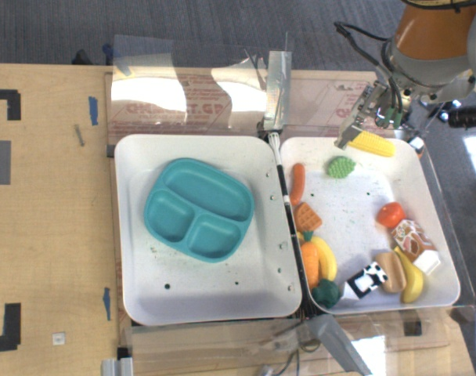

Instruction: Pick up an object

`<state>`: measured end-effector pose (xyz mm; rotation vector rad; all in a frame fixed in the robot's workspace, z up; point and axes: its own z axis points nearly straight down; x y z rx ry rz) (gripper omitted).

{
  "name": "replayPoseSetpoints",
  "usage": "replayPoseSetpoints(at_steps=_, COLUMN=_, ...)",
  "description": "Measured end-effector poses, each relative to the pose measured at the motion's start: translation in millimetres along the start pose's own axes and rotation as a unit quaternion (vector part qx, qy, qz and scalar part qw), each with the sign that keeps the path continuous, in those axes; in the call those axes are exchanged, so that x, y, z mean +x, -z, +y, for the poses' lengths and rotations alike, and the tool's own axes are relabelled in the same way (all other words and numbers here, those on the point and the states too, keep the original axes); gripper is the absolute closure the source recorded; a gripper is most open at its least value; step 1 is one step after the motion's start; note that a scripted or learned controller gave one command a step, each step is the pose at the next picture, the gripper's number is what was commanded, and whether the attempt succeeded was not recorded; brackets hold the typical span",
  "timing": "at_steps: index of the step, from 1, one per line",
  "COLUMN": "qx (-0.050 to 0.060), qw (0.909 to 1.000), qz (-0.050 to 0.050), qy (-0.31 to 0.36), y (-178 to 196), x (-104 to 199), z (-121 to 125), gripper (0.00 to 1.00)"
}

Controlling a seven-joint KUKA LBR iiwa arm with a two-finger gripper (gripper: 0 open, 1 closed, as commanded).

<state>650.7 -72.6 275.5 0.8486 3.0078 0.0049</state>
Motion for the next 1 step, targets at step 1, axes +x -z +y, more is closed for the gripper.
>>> replayPoseSetpoints(at_steps=1, qx=0.002, qw=0.9985, qz=0.008, qy=0.053, y=-23.5, x=32.2, z=52.6, gripper=1.0)
